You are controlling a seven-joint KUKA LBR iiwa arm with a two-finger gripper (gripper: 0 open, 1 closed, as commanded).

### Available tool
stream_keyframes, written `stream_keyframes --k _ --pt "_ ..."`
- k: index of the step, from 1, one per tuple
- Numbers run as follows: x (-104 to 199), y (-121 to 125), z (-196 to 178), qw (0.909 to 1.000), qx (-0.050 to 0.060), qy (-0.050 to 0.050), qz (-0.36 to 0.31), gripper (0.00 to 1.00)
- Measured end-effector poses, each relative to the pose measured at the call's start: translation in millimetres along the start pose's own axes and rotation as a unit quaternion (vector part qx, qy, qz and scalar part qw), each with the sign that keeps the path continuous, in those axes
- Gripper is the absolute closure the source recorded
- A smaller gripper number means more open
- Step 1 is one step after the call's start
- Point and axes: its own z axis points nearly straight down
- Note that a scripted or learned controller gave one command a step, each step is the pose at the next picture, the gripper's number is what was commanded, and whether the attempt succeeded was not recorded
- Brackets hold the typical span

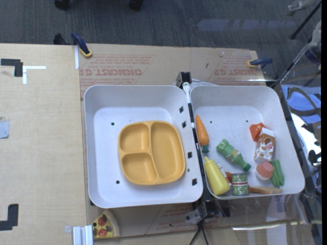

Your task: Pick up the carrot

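Observation:
The carrot (202,131) is orange with a green top, lying along the left wall of the right bin (240,97), its tip pointing to the far side. Just in front of it lies a yellow bottle (215,176), and to its right a green bottle (232,154).
The left bin (102,152) holds a yellow divided plate (152,152). In the right bin there are also a small can (239,184), a juice carton (264,148), a red item (256,130), a pink round piece (264,170) and a green vegetable (277,173). A toy pizza slice (102,226) lies on the bench in front of the left bin.

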Motion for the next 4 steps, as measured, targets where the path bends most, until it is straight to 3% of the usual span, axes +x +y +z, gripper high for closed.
stream_keyframes --k 1,2,3,4 --pt "9 -34 -14 0.9993 0.0 0.0 0.038 0.0" --pt "10 -33 -21 0.9992 -0.001 -0.002 0.041 1.0" --pt "10 -33 -21 0.9992 -0.001 -0.002 0.04 0.0" --pt "10 -32 -28 0.9991 -0.001 -0.003 0.042 1.0"
